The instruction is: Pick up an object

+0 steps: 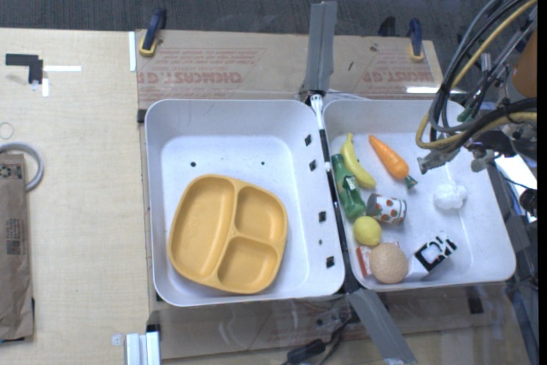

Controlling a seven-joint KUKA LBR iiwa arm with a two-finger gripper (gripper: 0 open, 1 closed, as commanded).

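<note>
The arm comes in from the right, and its end effector (440,160) hangs over the right bin (479,273), w/ cables bunched above it. I cannot tell how far open it is; the tip is small and dark from here, and nothing is visibly held in it. So my guess: the step is the approach, before any grasp.

Possible objects all lie in the right bin: carrot (390,157) just beside the tip, white crumpled thing (449,197) a bit below it, banana (357,163), green bottle (349,191), small printed can (387,208), lemon (367,230), a beige ball (389,262), and a black-white block (435,252). The left bin (171,150) has a yellow divided plate (227,232).

Next move, I think: choose one target, probably carrot or the white thing as they are nearest, center above it, go down, close.

Writing: the cardboard (231,68) behind the bins has red print, upside down from here, approx. "CHEMSAT"; not sure. Can label is not readable.
</note>
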